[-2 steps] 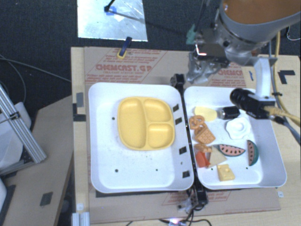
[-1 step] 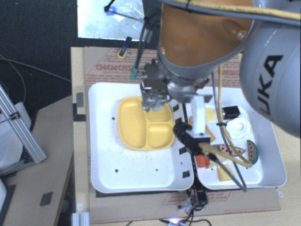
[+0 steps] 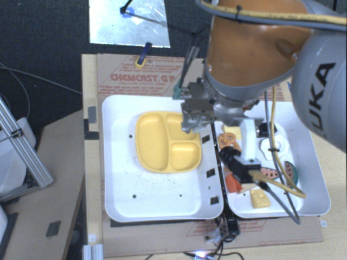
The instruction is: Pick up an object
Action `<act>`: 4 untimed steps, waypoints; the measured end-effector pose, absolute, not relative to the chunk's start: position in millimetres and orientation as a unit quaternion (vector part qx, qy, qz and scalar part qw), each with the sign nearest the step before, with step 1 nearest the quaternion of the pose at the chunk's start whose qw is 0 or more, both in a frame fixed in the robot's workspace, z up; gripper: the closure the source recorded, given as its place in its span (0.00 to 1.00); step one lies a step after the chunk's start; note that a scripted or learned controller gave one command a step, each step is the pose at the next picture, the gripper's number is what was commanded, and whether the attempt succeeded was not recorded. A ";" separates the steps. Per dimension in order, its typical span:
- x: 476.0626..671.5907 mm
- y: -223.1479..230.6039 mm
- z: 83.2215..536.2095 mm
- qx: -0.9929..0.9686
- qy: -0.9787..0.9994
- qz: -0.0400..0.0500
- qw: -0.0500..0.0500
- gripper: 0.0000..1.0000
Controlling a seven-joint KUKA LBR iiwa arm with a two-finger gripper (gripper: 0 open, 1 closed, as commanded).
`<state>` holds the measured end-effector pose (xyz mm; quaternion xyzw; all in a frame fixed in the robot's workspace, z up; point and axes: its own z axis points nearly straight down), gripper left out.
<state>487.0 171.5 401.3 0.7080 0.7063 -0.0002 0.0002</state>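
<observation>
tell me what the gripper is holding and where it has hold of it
Cannot be told. The gripper sits at the upper right rim of the yellow divided plate in the left bin, but the arm hides any hold.

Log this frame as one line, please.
gripper: over yellow tray, left bin | grasp: unclear | right bin: small toys

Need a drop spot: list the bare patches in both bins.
Left bin: bare floor in front of and left of the yellow divided tray. Right bin: crowded with small items, including a yellow block, under the arm.
</observation>
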 end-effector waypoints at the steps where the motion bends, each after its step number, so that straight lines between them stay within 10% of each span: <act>1: 487.6 173.9 414.1 0.705 0.709 0.002 0.001 1.00; 3: 487.0 138.0 401.2 0.708 0.707 0.001 0.000 1.00; 4: 487.1 123.6 472.2 0.707 0.707 0.005 0.003 1.00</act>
